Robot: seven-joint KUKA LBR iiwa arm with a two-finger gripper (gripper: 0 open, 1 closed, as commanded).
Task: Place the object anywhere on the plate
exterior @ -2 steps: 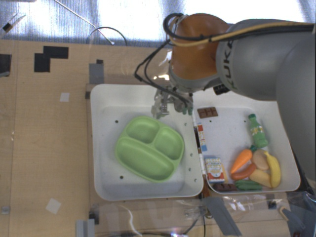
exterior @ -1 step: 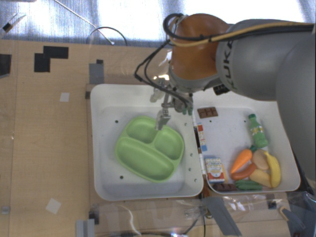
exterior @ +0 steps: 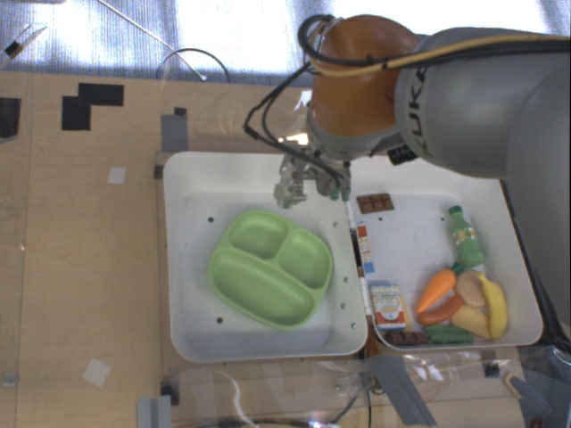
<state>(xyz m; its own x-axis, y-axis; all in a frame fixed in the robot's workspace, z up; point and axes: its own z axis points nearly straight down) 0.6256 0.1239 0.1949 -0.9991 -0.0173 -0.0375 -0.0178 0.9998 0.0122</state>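
The light-green three-compartment plastic plate [exterior: 272, 267] lies bare, the toy foods, orange carrot [exterior: 436, 291] among them, lie well right of it, and the gripper [exterior: 308, 185] above its far edge shows no discernible grip, so placement remains undone.

The plate [exterior: 271, 267] is set in the left bin [exterior: 183, 266]. To the right of the plate, in the right bin [exterior: 406, 230], a bottle [exterior: 465, 236], carrot [exterior: 436, 290], banana [exterior: 493, 303] and small carton [exterior: 387, 305] are gathered. The gripper [exterior: 308, 184] is positioned behind the plate.
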